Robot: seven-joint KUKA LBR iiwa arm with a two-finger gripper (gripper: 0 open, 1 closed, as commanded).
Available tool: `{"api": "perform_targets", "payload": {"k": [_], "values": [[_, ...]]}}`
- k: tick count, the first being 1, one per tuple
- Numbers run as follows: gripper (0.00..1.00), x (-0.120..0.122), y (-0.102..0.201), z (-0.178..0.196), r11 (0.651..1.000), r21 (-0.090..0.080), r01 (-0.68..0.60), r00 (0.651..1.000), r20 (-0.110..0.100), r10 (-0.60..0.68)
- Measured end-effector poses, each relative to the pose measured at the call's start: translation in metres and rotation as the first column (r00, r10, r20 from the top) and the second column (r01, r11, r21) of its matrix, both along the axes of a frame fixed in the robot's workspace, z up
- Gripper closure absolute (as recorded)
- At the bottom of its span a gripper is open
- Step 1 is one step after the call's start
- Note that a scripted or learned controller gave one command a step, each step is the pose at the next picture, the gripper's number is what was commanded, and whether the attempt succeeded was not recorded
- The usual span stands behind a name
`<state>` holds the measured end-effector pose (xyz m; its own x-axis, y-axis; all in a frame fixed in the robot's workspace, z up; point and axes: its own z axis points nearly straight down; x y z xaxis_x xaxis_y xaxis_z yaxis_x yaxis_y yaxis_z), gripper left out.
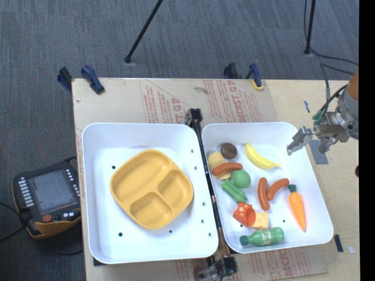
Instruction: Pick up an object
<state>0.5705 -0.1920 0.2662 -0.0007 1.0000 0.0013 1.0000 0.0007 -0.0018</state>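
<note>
Left bin (94, 157): shallow white plastic; holds one yellow three-compartment plastic plate (152, 188), centred.

Right bin (275, 127): shallow white plastic; holds toy foods. Yellow plastic banana (260, 157) toward far edge; orange plastic carrot (297, 209) near right edge; green plastic bottle (262, 237) along near edge; others clustered toward left edge.

Grey two-finger gripper (309, 140): over far-right corner of right bin, fingers spread wide, nothing between them.

Progress: judged unstarted; no object lifted; descent, closing and lift all remain.

Surface: pale wooden benchtop, blue clamps (92, 78) on far edge. Room: dark grey carpet; black pendant controller (47, 199) on floor at left.
</note>
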Motion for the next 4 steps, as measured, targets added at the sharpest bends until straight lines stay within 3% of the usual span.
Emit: {"api": "perform_targets", "payload": {"k": [1, 2, 3, 4], "values": [[0.00, 0.069, 0.044, -0.077, 1.000, 0.000, -0.001, 1.000, -0.001, 0.001], [0.00, 0.072, 0.047, -0.180, 1.000, 0.001, -0.002, 1.000, -0.004, 0.002], [1.00, 0.074, 0.048, -0.168, 1.000, 0.001, -0.005, 1.000, -0.001, 0.005], [1.00, 0.074, 0.079, -0.092, 1.000, -0.001, -0.001, 1.000, 0.003, 0.001]]}}
